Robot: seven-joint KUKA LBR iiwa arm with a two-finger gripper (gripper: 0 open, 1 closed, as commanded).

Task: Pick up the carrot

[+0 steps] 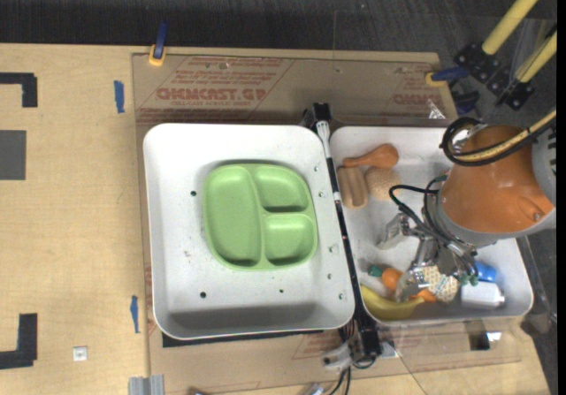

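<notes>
Carrot [386,277] lying low in right bin [522,296], lower right of frame, just above banana [389,304]. Hand [433,271] directly right of carrot, among clutter; finger state cannot be told. Green divided plate [260,215] in left bin [168,208].

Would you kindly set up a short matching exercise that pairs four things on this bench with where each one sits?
Things:
1. green divided plate
2. banana
3. gripper
4. blue clamp

Places:
A. at the cardboard's far edge, outside both bins
B. low over the clutter in the right bin
C. in the middle of the left bin
D. along the near wall of the right bin

Pairs: 1-C, 2-D, 3-B, 4-A
</notes>
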